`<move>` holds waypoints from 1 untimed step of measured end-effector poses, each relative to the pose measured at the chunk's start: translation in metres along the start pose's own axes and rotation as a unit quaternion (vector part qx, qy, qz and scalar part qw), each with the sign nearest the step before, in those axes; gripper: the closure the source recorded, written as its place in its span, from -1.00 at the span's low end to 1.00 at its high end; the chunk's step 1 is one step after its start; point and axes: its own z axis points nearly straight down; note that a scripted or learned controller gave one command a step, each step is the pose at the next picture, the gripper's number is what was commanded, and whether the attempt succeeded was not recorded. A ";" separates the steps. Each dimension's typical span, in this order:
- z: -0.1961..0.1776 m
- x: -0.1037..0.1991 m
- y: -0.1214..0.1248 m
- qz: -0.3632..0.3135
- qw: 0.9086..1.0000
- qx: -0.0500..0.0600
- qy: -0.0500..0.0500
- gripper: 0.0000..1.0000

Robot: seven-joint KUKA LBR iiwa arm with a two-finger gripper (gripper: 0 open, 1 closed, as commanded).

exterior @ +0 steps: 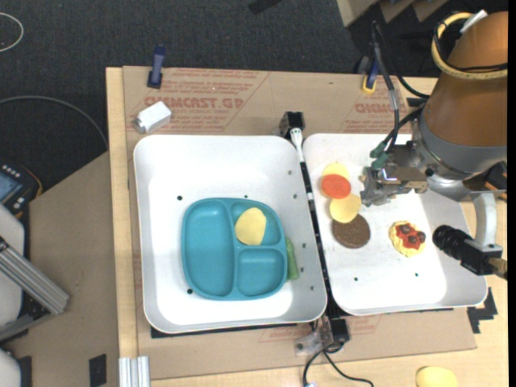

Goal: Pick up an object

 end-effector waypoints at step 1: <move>0.023 -0.015 -0.013 0.007 1.000 0.008 -0.001 1.00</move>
